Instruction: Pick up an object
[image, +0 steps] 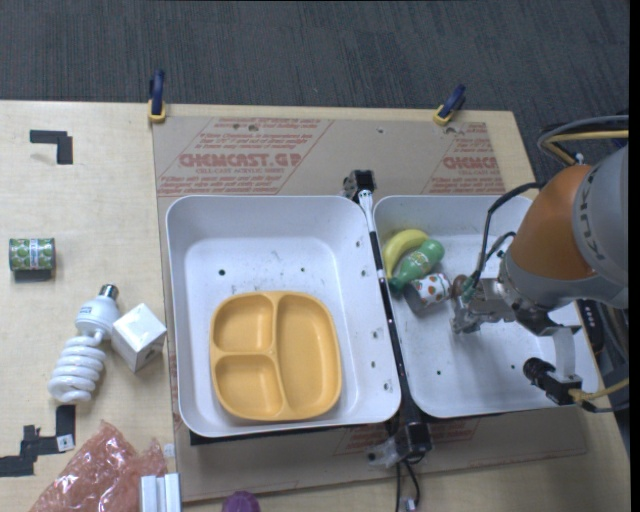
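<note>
In the right bin (470, 385), three things lie bunched at the far left corner: a yellow banana (400, 243), a green bottle (419, 260) and a small white piece with orange spots (431, 290). My gripper (464, 316) hangs low over the bin floor, just right of the spotted piece and close to it. I see nothing held in it. The grey arm with its orange band (560, 235) comes in from the right and covers the bin's right side.
The left bin (250, 235) holds a yellow divided plate (276, 355). A ridge (382, 290) separates the two bins. Outside on the bench at the left lie a spiral light bulb (82, 352), a white cube (139, 336), a green can (32, 254) and pink mesh (98, 470).
</note>
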